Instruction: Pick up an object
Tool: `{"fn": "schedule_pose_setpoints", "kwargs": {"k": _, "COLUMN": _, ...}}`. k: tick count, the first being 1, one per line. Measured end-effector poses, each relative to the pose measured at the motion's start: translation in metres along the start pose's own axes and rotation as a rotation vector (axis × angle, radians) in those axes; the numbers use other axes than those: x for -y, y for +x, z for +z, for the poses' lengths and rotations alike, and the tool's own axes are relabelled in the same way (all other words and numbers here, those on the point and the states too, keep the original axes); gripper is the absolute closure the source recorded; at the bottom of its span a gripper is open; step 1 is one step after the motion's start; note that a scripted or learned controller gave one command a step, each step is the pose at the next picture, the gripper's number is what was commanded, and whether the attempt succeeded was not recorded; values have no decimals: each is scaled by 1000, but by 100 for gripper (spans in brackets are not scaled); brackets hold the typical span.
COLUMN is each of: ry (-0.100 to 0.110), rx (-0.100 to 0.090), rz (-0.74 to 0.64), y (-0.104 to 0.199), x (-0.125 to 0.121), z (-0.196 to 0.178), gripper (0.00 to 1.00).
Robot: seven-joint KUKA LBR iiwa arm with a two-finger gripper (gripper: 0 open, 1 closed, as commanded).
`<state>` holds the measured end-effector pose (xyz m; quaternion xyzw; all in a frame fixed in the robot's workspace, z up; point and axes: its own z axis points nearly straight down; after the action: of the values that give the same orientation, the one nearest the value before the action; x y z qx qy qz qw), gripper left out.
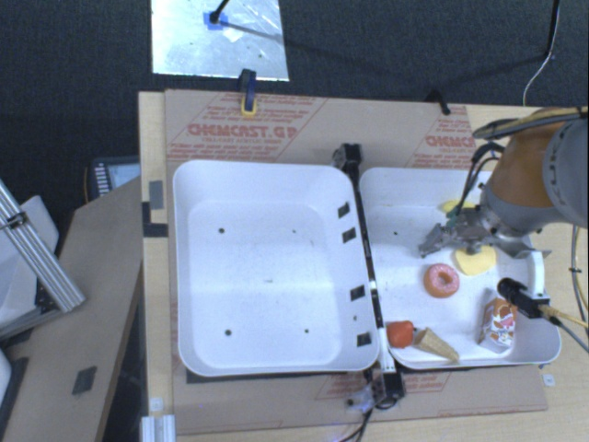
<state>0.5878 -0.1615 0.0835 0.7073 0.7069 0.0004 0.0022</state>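
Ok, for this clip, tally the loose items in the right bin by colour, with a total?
Yellow: 2, a flat piece and a bit by the gripper
Pink: 1, donut
Red: 1, piece
Tan: 1, cone
Orange-white: 1, carton
Total: 6

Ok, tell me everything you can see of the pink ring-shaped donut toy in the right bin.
The pink ring-shaped donut toy lies flat on the floor of the right white bin, its hole facing up. It looks like glossy plastic, pink on top with an orange-brown edge. It sits just below-left of a pale yellow flat piece, close to it, and below the claw.
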Motion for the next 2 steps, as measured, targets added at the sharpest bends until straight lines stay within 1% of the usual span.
{"fn": "schedule_pose_setpoints", "kwargs": {"k": 1, "ry": 0, "rx": -2, "rz": -5, "y": -22, "x": -48, "z": -2, "gripper": 0}}
{"fn": "schedule_pose_setpoints", "kwargs": {"k": 2, "ry": -4, "rx": -1, "rz": -8, "y": -21, "x": -48, "z": -13, "gripper": 100}}
